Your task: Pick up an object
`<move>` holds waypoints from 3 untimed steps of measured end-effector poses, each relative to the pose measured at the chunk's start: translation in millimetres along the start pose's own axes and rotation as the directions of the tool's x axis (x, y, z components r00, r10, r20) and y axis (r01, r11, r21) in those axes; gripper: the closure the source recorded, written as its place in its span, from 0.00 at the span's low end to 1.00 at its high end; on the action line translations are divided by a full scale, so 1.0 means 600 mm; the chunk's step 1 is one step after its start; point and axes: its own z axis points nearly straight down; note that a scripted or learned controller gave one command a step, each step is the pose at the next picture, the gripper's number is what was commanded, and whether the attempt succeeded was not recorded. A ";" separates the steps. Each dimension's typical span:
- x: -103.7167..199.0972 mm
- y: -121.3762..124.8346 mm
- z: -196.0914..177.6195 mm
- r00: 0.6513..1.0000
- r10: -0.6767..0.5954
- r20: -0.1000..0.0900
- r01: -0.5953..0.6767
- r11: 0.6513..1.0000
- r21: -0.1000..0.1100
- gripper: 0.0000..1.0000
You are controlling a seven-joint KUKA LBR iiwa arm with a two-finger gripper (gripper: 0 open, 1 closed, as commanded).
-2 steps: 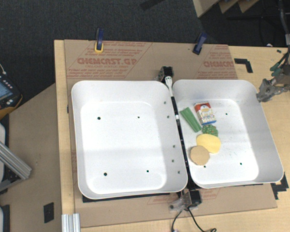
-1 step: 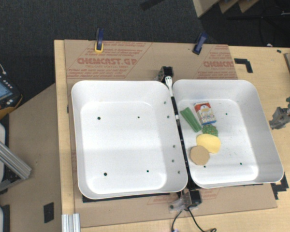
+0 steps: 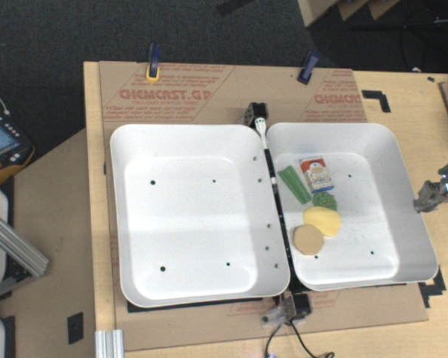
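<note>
At the near edge of the bench, a small black clamp with a trailing cable sits where the 2 bins meet, apparently to keep them from sliding. The left bin and the right bin lie side by side, touching along that seam.

All 5 candidates for picking are in the right bin, bunched toward its left half. Nearest is a tan disc, touching a yellow lump just behind it. Next comes a small green piece, then a green strip lying at a slant beside a red and white box. The tight cluster looks awkward, so I'd guess the box or strip, being at the outside, give the cleanest approach.

The gripper hangs at the right bin's outer rim, well apart from the cluster and holding nothing; whether it is wide or narrow I cannot tell.

Farthest off, 2 blue clips pin the cardboard down at its back edge
</note>
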 end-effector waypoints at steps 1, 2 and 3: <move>0.100 0.004 -0.167 1.000 -0.010 0.004 0.010 1.000 -0.016 1.00; 0.198 0.000 -0.008 1.000 -0.007 -0.003 0.007 1.000 0.005 1.00; 0.388 0.008 -0.130 1.000 -0.014 0.000 0.014 1.000 -0.012 1.00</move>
